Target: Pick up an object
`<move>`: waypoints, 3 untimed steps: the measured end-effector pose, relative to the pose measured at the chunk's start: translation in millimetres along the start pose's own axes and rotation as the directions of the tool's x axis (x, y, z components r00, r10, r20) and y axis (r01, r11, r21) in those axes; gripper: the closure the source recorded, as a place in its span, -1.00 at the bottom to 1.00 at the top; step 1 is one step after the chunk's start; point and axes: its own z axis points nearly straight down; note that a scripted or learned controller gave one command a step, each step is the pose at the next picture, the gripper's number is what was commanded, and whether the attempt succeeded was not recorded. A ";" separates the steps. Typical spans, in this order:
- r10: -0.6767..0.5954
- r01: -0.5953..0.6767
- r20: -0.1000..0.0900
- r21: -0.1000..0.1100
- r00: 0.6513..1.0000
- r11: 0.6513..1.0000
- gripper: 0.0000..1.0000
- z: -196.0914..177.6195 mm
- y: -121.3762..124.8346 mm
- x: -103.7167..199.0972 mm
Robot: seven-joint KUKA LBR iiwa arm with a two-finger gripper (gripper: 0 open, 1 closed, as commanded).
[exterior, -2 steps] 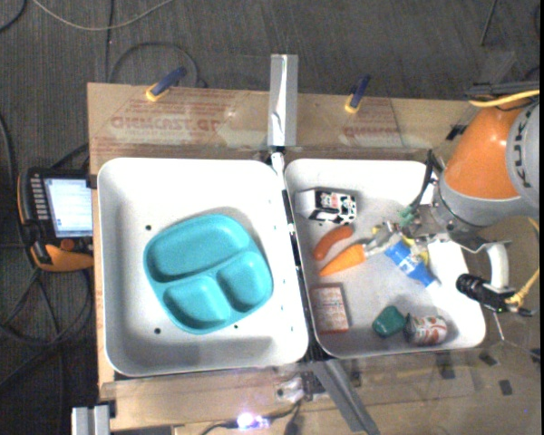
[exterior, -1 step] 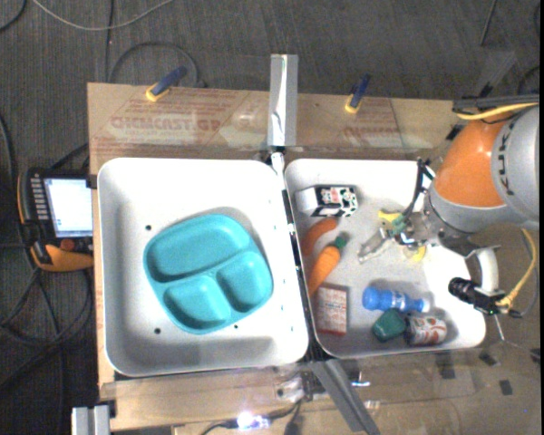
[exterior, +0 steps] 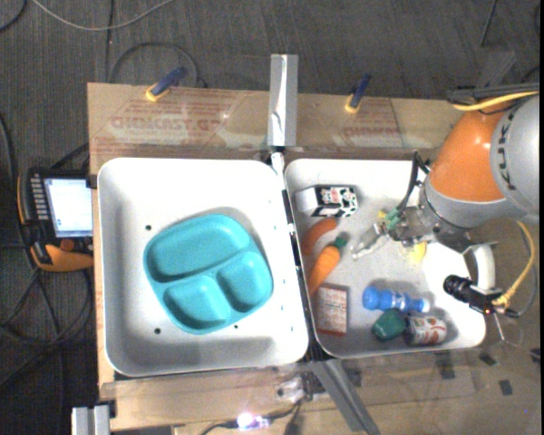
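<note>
Camera view. Arm enters from the right; gripper [exterior: 378, 239] hangs over the upper middle of the right bin [exterior: 381, 172]. Whether it is wide or narrow I cannot tell; nothing is visibly held.

Nearest candidate: orange carrot-shaped toy [exterior: 325, 263], lying at the left side of the right bin, lower left of the gripper. Probably light, stiff plastic, smooth and tapered, so likely to slip; best taken across its thicker middle.

Around it: black-and-white box [exterior: 336, 199] above, small red-brown packet [exterior: 332, 308] below, blue bottle [exterior: 394, 299], green object [exterior: 387, 328] and can [exterior: 427, 330] at lower right. The bin wall hugs the carrot's left, limiting approach. Left bin [exterior: 118, 270] holds a teal divided tray [exterior: 208, 271].
</note>
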 end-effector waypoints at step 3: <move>-0.144 0.144 0.005 -0.002 0.989 0.990 1.00 -51.4 114.1 -38.2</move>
